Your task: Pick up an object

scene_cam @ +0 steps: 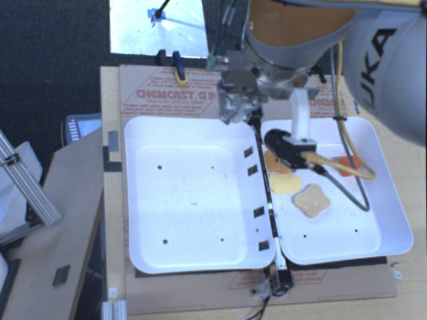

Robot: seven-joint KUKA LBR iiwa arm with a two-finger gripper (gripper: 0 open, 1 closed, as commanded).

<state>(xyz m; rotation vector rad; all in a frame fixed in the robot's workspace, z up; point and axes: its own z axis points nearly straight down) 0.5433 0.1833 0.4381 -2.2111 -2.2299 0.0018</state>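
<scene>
Two shallow white plastic bins are seen side by side on a brown cardboard-covered surface (167, 95). The left bin (193, 199) shows bare floor marked with a few small dark dots. In the right bin (373, 232), near its left wall, a pale tan square toast-shaped piece (311, 201) lies flat. Just behind it a yellow round flat piece (285, 184) is seen, touching or overlapping an orange flat piece (275, 161). A small red-orange object (349, 163) lies further right, partly crossed by cables. The grey arm with its orange band (300, 12) is held over the far end of the bins. The gripper (237, 109) is seen above the far edge where the two bins meet; whether it is open or closed cannot be told.
</scene>
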